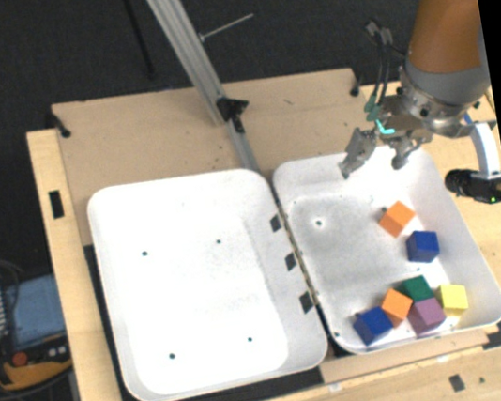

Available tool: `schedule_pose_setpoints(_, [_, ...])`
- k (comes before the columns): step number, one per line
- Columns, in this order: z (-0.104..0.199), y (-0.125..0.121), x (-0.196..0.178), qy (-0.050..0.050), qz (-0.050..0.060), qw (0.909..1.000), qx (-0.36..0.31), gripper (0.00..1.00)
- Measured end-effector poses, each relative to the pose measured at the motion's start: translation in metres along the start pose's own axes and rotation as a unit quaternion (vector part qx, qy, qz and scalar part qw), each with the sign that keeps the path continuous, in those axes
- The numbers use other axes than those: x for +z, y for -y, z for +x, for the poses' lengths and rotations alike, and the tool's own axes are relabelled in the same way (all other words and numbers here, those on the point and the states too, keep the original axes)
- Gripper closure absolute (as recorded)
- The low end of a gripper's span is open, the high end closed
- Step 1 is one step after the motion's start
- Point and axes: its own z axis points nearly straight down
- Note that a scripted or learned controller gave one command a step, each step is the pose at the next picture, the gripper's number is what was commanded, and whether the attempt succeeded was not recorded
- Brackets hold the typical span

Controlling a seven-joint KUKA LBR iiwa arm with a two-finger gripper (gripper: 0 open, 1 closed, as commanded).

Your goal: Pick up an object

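Hovering above the far edge of the right-hand shallow white bin (336, 257), the two-finger end effector (378, 156) hangs from the grey arm with the orange band (443, 15), fingers spread apart and nothing between them.

Step in hand, as judged: approach, before any descent; no grasp is made.

Candidate objects, all in the right bin:
- orange cube (397, 217), standing alone near the bin's middle-right, nearest the end effector.
- dark blue cube (422, 245), just beside and in front of it, apart from its neighbours.
- near-edge cluster, packed close: blue cube (373, 324), second orange cube (396, 304), green cube (418, 288), purple cube (427, 315), yellow cube (454, 297). Several appear to touch.

Other items: left-hand shallow white bin (197, 280); wooden tabletop (126, 139) carrying both bins; slanted metal rail (192, 52) crossing above the bins' seam.

Next move, as judged: travel toward the near side and lower over one cube. The lone orange cube looks the easiest pick, with free space on all sides for the spread fingers. The cluster would call for tighter placement, since a finger may land on a neighbour. Fingers should straddle two opposite flat faces before closing.
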Motion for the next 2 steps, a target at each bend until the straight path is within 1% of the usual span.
schedule_pose_setpoints(1, [0.004, -0.005, 0.047, 0.002, 0.002, 1.0, 0.0, 0.0])
schedule_pose_setpoints(2, [-0.005, -0.006, 0.091, 0.002, 0.003, 1.0, 0.002, 0.0])
